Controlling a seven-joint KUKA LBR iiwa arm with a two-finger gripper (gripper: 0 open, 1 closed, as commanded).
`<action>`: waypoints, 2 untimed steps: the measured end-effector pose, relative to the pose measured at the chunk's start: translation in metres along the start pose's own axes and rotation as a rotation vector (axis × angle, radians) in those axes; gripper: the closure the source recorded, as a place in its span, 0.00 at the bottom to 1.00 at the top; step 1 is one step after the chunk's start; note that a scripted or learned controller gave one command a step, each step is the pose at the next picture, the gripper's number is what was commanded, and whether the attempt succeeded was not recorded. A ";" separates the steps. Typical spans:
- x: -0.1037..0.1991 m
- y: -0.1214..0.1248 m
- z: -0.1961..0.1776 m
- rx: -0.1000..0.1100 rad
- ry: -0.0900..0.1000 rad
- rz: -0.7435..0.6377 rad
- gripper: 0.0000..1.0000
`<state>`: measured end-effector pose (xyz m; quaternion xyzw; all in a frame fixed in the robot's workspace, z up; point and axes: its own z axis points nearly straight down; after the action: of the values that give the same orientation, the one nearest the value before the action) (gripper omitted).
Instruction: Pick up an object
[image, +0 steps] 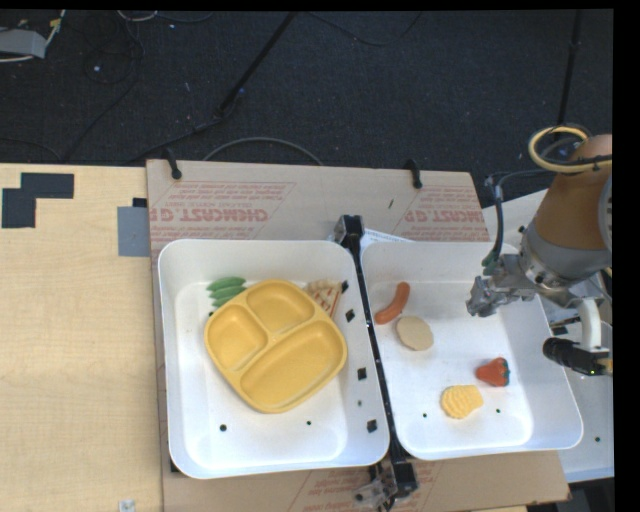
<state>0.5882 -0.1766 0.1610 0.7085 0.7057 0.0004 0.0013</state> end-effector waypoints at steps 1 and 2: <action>-0.001 -0.001 -0.064 -0.002 0.000 -0.005 1.00; -0.009 0.007 -0.121 -0.002 -0.001 -0.005 1.00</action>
<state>0.5950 -0.1854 0.2820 0.7066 0.7076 0.0008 0.0022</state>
